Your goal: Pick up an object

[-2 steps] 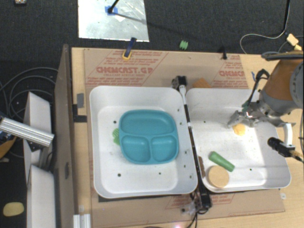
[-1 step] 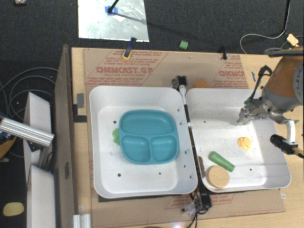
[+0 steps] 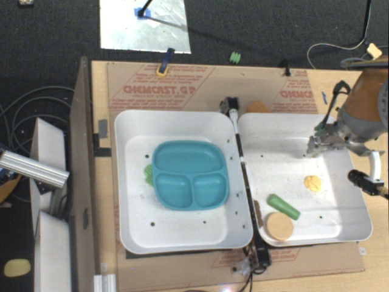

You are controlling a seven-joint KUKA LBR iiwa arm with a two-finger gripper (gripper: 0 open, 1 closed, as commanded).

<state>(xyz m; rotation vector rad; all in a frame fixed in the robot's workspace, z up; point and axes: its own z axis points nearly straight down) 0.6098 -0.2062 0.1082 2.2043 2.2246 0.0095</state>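
In the right bin point(image 3: 340, 230) lie a small yellow lump point(image 3: 312, 183), a green cylinder point(image 3: 284, 206) and a tan round disc point(image 3: 279, 226) at the front left corner. A teal divided plate point(image 3: 190, 174) rests in the left bin point(image 3: 130, 224), with a green piece point(image 3: 148, 174) peeking out from under its left edge. My gripper point(image 3: 317, 143) hangs over the back right part of the right bin, above and behind the yellow lump and apart from it. I see nothing in its grasp.
The grey arm with its orange band point(image 3: 364, 99) comes in from the right over the right bin's rim. A black divider strip point(image 3: 242, 163) runs between the bins. Cables and a metal rail point(image 3: 33, 169) lie left of the bench.
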